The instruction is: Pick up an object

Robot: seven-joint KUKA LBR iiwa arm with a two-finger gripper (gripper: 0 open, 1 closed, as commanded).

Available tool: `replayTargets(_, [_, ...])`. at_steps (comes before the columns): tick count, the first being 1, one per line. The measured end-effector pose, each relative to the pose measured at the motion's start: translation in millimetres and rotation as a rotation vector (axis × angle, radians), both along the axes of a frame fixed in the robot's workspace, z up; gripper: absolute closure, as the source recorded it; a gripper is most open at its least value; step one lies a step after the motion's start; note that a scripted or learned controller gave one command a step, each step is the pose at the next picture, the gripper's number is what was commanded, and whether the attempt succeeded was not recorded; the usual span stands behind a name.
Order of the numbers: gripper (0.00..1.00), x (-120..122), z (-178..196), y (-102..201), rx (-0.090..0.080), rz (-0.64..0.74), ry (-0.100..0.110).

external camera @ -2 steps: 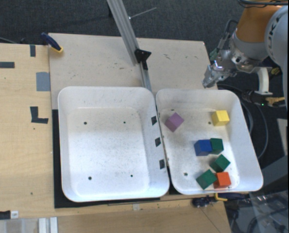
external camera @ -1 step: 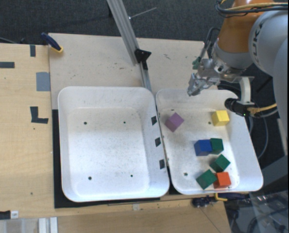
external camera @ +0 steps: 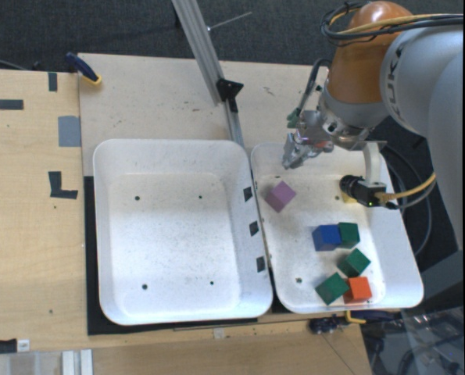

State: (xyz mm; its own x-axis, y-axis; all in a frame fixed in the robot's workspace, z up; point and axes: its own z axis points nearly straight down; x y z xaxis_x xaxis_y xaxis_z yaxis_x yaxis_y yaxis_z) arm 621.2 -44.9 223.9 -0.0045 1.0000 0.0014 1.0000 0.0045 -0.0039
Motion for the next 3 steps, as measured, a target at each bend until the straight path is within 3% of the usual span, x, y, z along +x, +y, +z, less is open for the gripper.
replayTargets(3, [1.00, -66.7, 15.8, 145.4, 0.001, 0.003, -0.002])
